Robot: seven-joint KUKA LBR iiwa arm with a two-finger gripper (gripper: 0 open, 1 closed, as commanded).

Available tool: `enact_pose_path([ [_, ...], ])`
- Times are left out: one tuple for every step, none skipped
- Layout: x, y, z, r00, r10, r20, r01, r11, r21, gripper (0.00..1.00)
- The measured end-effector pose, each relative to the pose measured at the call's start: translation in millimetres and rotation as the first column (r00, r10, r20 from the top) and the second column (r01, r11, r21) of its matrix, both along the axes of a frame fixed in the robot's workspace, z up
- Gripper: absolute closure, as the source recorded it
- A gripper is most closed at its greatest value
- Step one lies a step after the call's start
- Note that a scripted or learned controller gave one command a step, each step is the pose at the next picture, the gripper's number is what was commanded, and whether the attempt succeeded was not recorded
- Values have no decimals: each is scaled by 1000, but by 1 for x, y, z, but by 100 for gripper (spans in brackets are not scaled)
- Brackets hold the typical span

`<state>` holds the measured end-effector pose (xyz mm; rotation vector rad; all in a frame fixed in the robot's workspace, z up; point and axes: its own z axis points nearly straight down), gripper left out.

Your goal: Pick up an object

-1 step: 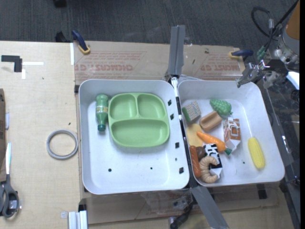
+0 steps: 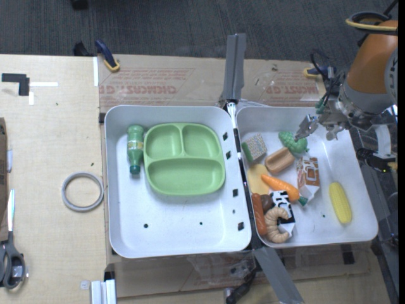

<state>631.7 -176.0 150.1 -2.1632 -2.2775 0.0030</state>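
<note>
— Shrimp (image 2: pixel 276 223) lies nearest, at six o'clock in the right bin (image 2: pixel 364 230); carrot (image 2: pixel 280 184), corn (image 2: pixel 340 202) and hot dog (image 2: pixel 279 161) beyond. Left bin (image 2: pixel 120 233) holds a green tray (image 2: pixel 184 158) and bottle (image 2: pixel 135 147).

— And the gripper (image 2: pixel 308 126)?

— At twelve o'clock, just above the green toy (image 2: pixel 295 142); whether it grips cannot be told. Likely the reach; next, closing squarely on it.

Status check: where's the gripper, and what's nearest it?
Gripper over right bin, far end. Green toy just below it, not gripped. Hotdog beside.
</note>
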Motion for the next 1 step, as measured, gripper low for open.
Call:
enact_pose_path([
  [-126, 14, -57, 1000, -18, -1, 18, 1000, 2, 0],
])
